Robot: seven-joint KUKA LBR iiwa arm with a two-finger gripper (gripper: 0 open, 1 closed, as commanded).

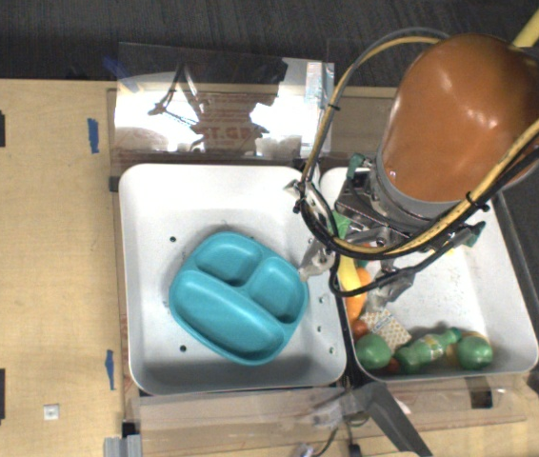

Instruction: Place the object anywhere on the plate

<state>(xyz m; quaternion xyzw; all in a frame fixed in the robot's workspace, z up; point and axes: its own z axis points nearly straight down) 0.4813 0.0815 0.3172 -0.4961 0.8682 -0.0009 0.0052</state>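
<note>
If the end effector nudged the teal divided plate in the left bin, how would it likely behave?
The teal plate looks like rigid moulded plastic, so probably stiff and light. It sits low and wide on the left bin's smooth white floor, so it would likely slide rather than tip. Its raised rim and dividers should stop small items rolling off.

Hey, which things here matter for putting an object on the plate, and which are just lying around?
For the job:
teal divided plate in the left bin
gripper over the right bin
toy foods in the right bin

Lying about:
blue tape marks
</note>
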